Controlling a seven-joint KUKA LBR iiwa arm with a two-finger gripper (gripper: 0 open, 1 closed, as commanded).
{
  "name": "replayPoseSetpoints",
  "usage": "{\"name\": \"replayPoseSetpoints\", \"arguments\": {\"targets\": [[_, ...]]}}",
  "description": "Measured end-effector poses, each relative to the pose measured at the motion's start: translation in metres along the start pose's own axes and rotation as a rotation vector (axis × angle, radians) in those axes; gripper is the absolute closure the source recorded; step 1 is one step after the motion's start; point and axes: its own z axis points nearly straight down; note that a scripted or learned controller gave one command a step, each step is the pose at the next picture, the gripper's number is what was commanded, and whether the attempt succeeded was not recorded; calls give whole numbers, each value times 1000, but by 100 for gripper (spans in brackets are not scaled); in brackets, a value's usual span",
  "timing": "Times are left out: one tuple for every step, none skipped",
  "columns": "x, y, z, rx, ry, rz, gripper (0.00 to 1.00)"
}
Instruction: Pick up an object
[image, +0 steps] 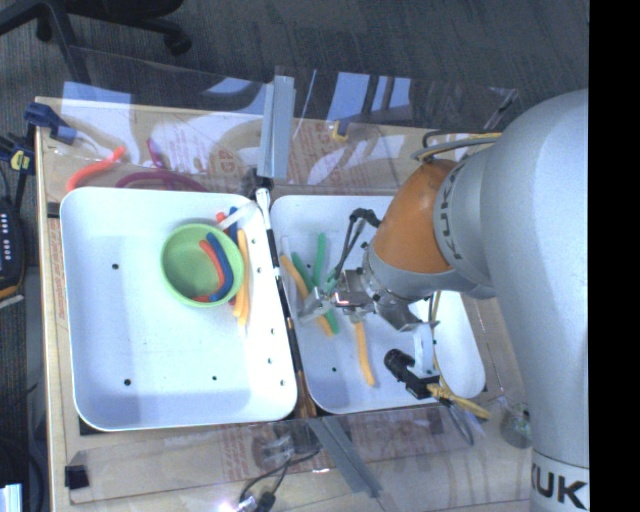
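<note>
Here the two-finger gripper hung low in the right white bin, directly over a slim green plastic stick running lengthwise up-bin; finger state unreadable.

We read only the white letters "KU", cut off at the frame edge, on the grey arm base, near right.
</note>
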Motion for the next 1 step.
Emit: {"name": "replayPoseSetpoints", "arguments": {"targets": [[0,0,-10,2,-1,-4,100]]}}
